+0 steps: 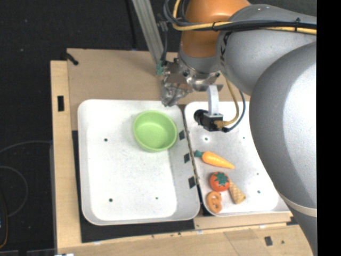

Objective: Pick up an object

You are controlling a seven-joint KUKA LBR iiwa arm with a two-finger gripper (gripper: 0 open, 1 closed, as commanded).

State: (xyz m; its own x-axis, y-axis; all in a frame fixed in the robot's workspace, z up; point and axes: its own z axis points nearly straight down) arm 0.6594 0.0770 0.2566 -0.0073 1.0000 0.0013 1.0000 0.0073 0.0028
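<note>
Arm: grey KUKA arm (277, 84) is seen entering from the right of the camera view, with the orange band (210, 9) sitting at the top centre, above the wrist.
Gripper: the gripper (169, 97) is positioned at the far edge of the bins, just above the gap between them, close to the top right corner of the left bin.
Gripper state: cannot be told; the tip is small and dark against the bench. Nothing is seen held.
Left bin: a shallow white bin (106, 196) is placed on the left. One object is contained in it.
Green bowl: the green bowl (154, 131) is set upright in the far right part of the left bin, near the dividing edge, just below and left of the gripper. No contact with the gripper is visible.
Right bin: the white bin (250, 143) is partly covered by the arm on its right side.
Carrot: an orange carrot (216, 159) with a green top is laid across the middle of the right bin, green end toward the divider.
Tomato: a red tomato (219, 181) is placed just below the carrot.
Bread piece: a tan, bread-like piece (237, 192) is found touching or just beside the tomato on its right.
Orange round item: an orange round item (214, 201) is located at the near left corner of the right bin, below the tomato; its type cannot be told.
Black fitting: a black fitting (209, 119) with cable is hung from the wrist over the far part of the right bin.
Bench: the bins are borne by a tan bench (106, 73).
</note>
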